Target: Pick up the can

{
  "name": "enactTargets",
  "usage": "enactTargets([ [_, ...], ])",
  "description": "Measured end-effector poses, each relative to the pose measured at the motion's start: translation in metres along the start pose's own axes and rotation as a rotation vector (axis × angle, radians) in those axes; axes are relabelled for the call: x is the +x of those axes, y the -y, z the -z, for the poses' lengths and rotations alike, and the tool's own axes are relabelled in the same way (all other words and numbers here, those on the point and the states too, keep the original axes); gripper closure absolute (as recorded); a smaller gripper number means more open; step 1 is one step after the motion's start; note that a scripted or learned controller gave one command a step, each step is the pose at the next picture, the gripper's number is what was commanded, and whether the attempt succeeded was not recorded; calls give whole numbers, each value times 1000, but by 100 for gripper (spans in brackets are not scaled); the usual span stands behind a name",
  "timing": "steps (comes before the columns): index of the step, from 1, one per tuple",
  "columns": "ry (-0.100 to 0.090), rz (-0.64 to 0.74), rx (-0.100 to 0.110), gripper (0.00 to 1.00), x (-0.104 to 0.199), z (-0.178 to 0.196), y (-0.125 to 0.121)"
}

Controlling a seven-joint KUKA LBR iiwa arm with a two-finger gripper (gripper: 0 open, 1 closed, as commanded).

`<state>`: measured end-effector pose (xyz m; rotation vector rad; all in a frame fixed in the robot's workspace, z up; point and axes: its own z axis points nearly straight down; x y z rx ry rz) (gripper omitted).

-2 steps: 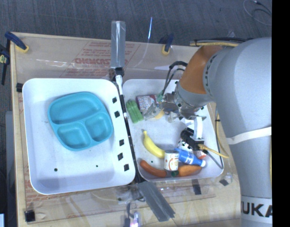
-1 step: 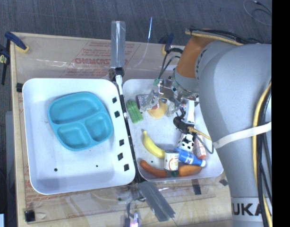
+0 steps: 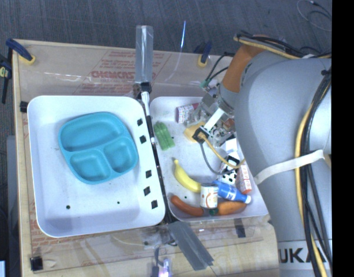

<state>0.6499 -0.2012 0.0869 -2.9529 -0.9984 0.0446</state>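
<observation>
A can (image 3: 187, 113) with a pinkish label lies on its side at the far end of the right bin (image 3: 165, 160). My gripper (image 3: 208, 123) hangs low over that bin's far right part, just to the right of the can and close to it. Cables and a yellow piece (image 3: 194, 133) crowd the wrist. The large grey arm (image 3: 281, 131) covers the bin's right side.
The right bin also holds a green block (image 3: 164, 135), a banana (image 3: 186, 178), a small white and orange tub (image 3: 209, 197), a sausage (image 3: 187, 206), a carrot (image 3: 230, 208), a blue bottle (image 3: 232, 194) and a red box (image 3: 244, 180). A blue divided plate (image 3: 97, 146) lies in the left bin (image 3: 50, 206).
</observation>
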Motion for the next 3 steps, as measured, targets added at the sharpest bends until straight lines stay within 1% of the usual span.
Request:
enactTargets([
  [1, -8, 12, -14, 100, 5, 11, 0],
  [2, -20, -72, -28, 100, 33, 154, 68],
  [3, -18, -101, -25, 100, 57, 185, 136],
])
